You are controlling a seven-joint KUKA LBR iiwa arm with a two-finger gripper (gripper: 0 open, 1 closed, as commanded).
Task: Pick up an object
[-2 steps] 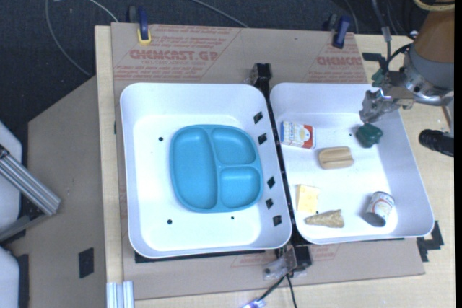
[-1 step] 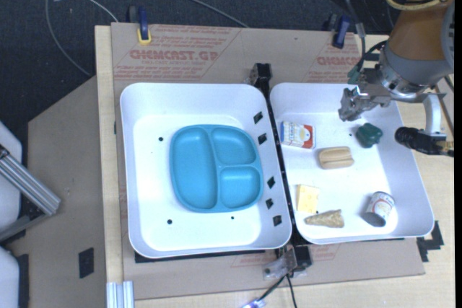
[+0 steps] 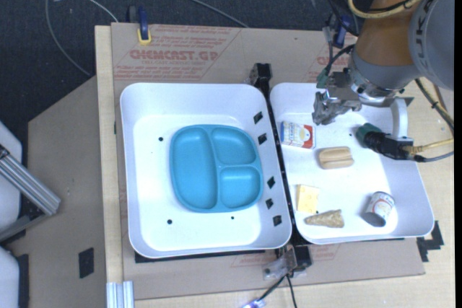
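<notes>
My gripper (image 3: pixel 326 112) hangs over the back of the right bin (image 3: pixel 411 220), just right of and above a small red-and-white carton (image 3: pixel 297 134). A tan bread roll (image 3: pixel 335 157) lies in front of it, near the bin's middle. Closer to the front lie a pale yellow cheese slice (image 3: pixel 307 197), a brown wedge-shaped piece (image 3: pixel 324 218) and a small tipped can (image 3: pixel 378 208). Nothing shows between the fingers.
The left bin (image 3: pixel 144 119) holds a blue three-compartment plate (image 3: pixel 215 167). A black divider with clips (image 3: pixel 268 148) runs between the bins. Cables and a green-tipped connector (image 3: pixel 372 135) hang at the right bin's back right. Cardboard (image 3: pixel 180 47) lies behind the bins.
</notes>
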